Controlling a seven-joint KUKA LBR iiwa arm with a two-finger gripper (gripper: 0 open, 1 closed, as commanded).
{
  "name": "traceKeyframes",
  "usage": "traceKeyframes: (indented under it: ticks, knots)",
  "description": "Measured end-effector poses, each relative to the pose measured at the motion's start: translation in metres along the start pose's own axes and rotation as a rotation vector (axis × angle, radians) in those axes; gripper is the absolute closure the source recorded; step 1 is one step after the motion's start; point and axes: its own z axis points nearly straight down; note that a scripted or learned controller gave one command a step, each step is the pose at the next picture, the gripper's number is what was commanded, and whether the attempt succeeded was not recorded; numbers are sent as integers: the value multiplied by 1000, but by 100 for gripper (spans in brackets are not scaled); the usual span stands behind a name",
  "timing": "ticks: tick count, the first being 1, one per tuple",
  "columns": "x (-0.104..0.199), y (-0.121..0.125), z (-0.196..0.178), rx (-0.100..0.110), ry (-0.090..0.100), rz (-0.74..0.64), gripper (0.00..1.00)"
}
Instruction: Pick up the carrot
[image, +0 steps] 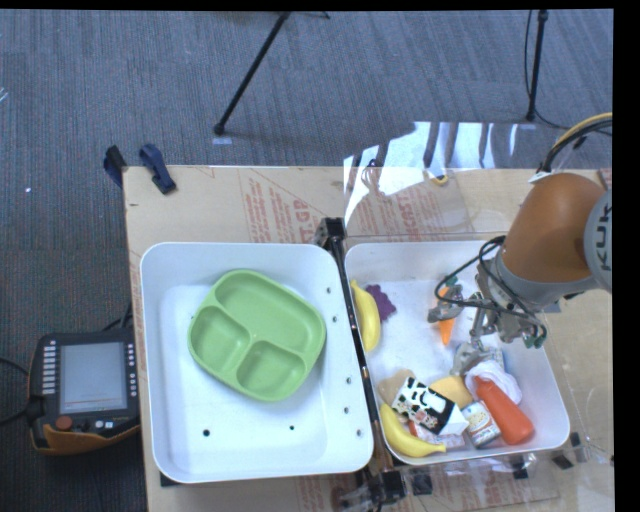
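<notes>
Nearest the camera, the right bin (556, 395) has a clutter along its near edge: a banana (408, 434) curving along the near-left corner, a small black-and-white cow-patterned box (416, 399) just beyond it, a yellow wedge (452, 389) beside that, and a red-orange bottle (503, 411) lying tilted toward the near-right corner with a small labelled can (481, 423) touching its left side. Off to the left on the floor, a teach pendant (88, 389) with a grey screen. The left bin (165, 400) carries a green three-compartment plate (257, 334), tilted slightly, near its middle. Mid-depth in the right bin, the gripper (478, 345) hangs low over the bin floor, wires trailing; whether it is released or clenched, cannot tell. The carrot (446, 329), a small orange piece, lies just left of the gripper, partly hidden by the wiring; contact unclear. Farther left, a second banana (367, 314) against the dividing wall, purple grapes (383, 301) touching it. Far side: brown board (250, 200), two blue clamps (155, 167), tripod legs (250, 70) on grey carpet.
</notes>
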Motion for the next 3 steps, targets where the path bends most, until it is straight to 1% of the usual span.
traceKeyframes:
  ticks: [1,2,3]
  knots:
    - [-3,3,-11,-1,-4,-7,100]
    - [-5,5,-21,-2,-8,-12,100]
    - [-2,52,-82,2,-11,24,100]
